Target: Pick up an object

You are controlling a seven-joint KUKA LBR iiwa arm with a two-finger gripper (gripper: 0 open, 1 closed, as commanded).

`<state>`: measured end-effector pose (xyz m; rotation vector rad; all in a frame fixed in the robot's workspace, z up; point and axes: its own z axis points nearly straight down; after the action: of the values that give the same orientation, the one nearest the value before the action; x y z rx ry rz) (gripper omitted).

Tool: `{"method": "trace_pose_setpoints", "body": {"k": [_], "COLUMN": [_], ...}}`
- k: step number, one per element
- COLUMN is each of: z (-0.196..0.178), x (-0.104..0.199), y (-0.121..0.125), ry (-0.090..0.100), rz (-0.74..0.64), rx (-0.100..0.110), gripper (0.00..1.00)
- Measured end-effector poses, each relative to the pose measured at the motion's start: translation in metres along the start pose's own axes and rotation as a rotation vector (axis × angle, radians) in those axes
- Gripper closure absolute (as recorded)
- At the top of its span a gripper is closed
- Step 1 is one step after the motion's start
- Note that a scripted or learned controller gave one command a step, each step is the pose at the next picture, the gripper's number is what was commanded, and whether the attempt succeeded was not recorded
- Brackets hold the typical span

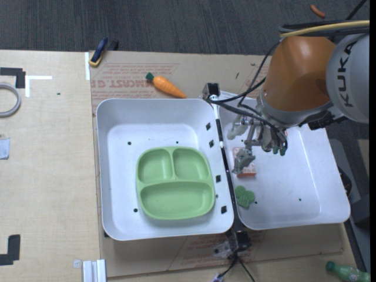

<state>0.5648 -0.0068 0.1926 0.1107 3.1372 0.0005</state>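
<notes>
Gripper parked right over the little red-and-white packet, could go either way

The gripper (245, 157) hangs in the right bin (311, 192) with its tips at the red-and-white packet (247, 168); can't tell if the fingers are spread or pinched. A green toy leaf (244, 197) sits just below it. The bin's left wall is right beside the tips, so I'd guess the flat packet could slide away or a finger could catch the wall.

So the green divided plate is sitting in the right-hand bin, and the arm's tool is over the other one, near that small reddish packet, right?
Not quite. The camera view shows the green divided plate in the left bin, not the right-hand one. The rest holds once that is swapped: the tool is over the right bin, close to the small reddish packet.
</notes>
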Motion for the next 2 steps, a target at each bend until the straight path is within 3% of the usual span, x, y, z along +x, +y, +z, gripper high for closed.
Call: {"method": "trace_pose_setpoints", "body": {"k": [1, 2], "z": [0.000, 0.000], "x": [-0.015, 0.014], "y": [-0.009, -0.017], "ry": [-0.001, -0.001], "rz": [-0.131, -0.305], "rx": [0.000, 0.000], "gripper": [0.00, 0.00]}}
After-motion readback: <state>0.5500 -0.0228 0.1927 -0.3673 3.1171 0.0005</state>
